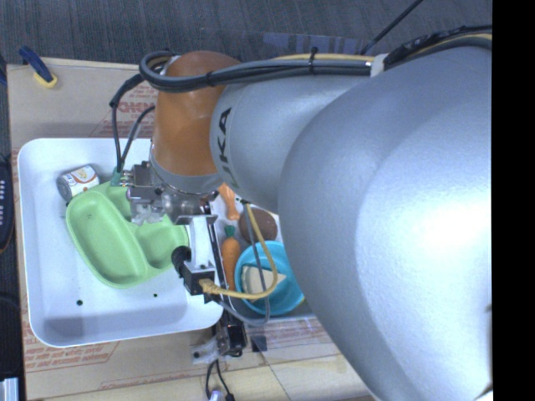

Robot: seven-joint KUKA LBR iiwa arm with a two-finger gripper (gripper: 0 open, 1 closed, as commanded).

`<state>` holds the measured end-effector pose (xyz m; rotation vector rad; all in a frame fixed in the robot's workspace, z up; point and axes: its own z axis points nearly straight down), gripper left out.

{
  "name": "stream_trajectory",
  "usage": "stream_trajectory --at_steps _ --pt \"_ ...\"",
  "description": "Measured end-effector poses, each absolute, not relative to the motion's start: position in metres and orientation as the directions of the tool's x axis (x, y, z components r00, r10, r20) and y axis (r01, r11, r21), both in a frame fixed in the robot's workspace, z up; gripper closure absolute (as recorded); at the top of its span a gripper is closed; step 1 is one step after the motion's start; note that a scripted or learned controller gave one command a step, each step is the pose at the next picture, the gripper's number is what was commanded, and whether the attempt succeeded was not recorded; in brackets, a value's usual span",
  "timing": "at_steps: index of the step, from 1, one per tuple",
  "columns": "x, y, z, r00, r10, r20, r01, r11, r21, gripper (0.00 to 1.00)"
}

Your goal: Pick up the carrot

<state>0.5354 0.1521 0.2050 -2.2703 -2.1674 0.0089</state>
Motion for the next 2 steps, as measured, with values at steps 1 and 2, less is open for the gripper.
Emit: stream_trajectory --at_steps 1,2 --pt "0.571 0.221 0.231 0.420 0.908 -0.005 0.908 -0.420 -0.008 1.00" --pt "0.563 0.140 0.329 0.547 0.837 -0.002 0.837 -0.547 -0.001 1.00"
